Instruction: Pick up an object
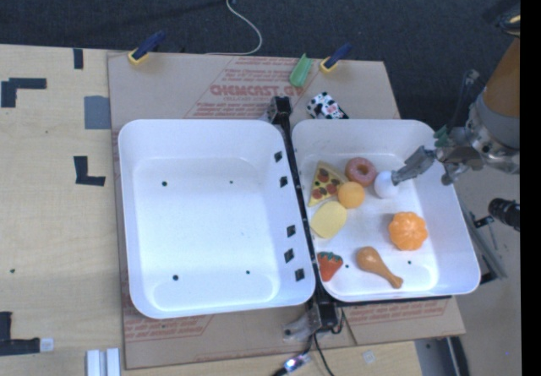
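Toy foods, seven in all, lie in the right bin (pixel 448 281): one pizza slice (pixel 325 181), one donut (pixel 361 170), one small orange ball (pixel 352 194), one yellow disc (pixel 329 220), one strawberry (pixel 330 264), one drumstick (pixel 379 265) and one tangerine (pixel 408 231). One white ball (pixel 385 184) sits at the gripper (pixel 404 173) tip; whether its fingers are spread or closed cannot be told. The left bin (pixel 135 197) adjoins.

Small white ball (pixel 385 185) in right bin (pixel 448 281), beside pink doughnut (pixel 361 170)
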`<move>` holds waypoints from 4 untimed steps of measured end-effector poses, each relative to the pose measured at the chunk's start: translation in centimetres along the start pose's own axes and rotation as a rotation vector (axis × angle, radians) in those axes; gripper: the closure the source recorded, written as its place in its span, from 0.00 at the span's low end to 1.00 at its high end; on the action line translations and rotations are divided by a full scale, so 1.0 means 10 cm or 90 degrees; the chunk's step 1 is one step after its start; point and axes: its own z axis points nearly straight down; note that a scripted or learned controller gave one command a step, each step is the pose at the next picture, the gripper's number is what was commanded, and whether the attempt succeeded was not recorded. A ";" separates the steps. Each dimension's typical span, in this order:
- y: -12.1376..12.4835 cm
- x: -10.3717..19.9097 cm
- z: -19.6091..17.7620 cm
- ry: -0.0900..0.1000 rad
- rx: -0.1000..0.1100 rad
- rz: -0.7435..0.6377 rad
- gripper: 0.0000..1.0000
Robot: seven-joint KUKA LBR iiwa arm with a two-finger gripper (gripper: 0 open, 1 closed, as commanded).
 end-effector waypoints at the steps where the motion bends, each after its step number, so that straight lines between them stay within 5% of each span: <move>1: 0.69 0.28 1.31 0.000 0.000 -0.003 0.00; 2: 1.21 0.70 1.55 0.000 -0.004 -0.003 0.00; 3: 0.87 0.93 1.55 0.000 0.001 -0.001 0.00; 4: 0.28 0.97 1.55 0.000 0.002 0.001 0.00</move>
